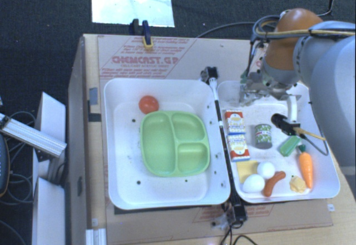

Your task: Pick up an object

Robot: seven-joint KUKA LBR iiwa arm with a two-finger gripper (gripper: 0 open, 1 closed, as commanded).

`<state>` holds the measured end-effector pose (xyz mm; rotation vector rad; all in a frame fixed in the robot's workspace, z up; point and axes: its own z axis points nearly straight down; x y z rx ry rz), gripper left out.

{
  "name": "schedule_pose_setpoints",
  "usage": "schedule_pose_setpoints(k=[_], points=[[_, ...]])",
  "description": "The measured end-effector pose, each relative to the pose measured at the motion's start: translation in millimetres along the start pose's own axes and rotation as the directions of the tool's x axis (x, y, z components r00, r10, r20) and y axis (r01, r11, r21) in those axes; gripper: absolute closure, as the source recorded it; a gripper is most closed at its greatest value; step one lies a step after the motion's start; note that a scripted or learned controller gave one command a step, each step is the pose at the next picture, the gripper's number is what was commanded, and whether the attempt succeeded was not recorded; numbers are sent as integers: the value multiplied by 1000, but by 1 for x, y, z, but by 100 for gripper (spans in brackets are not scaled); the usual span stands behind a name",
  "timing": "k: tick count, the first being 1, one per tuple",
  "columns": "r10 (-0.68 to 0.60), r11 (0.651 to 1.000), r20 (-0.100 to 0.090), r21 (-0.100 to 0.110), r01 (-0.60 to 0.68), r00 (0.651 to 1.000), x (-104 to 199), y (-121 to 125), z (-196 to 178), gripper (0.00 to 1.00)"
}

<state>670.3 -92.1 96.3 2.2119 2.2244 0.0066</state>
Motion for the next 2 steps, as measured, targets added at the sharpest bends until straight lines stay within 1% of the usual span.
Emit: schedule_pose_setpoints(k=[1, 2], points=[[0, 1000, 0, 0, 0, 1000, 0, 0, 0, 0], [1, 1000, 0, 4, -1, 1000, 6, -1, 12, 0]])
